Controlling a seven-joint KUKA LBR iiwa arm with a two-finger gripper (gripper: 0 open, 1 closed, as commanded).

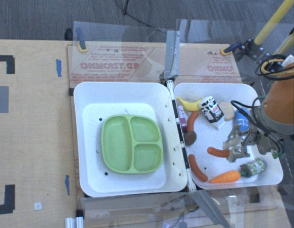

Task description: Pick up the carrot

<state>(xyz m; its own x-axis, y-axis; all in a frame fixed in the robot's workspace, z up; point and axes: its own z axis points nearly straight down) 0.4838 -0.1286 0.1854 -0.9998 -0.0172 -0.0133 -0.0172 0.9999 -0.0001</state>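
The carrot (225,176) is orange and lies flat along the front edge of the right bin (270,177). My gripper (236,145) hovers in the right half of that bin, a short way behind the carrot and apart from it. A small orange-red sausage (217,151) lies just left of the gripper. Nothing shows as held.
Also in the right bin are a banana (190,103), a black-and-white carton (211,109), a blue bottle (241,123), a reddish sausage (198,168) and a small green bottle (253,167) just right of the carrot. The left bin (85,127) holds a green divided plate (132,143).
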